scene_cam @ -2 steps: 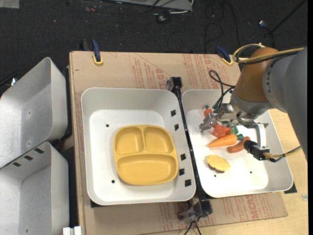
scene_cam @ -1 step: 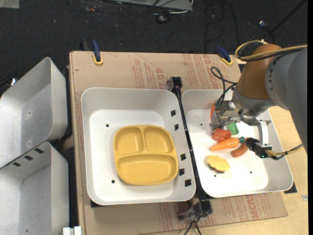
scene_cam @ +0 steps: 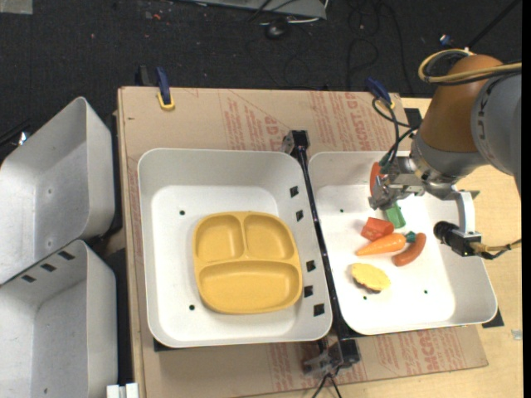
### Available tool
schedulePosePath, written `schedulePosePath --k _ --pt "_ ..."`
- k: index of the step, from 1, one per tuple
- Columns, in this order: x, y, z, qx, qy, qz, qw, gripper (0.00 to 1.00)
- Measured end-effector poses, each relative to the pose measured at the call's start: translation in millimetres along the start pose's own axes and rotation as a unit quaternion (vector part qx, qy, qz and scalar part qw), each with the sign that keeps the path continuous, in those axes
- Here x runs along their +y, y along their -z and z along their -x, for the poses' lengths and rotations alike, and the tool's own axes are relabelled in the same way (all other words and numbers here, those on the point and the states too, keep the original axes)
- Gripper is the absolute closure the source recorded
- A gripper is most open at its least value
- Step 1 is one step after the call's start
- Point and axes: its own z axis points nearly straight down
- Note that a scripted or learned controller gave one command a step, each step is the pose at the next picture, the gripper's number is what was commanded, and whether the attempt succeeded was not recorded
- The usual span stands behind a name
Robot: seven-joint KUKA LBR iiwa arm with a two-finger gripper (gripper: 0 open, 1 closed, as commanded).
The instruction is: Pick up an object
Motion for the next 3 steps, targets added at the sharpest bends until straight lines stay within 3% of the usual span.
schedulePosePath --k 2,3 --pt "6.0 86.3 1.0 0.0 0.002 0.001 1.0 1.0" --pt "14.5 75.4 -53.8 0.002 0.005 -0.003 1.0 1.0"
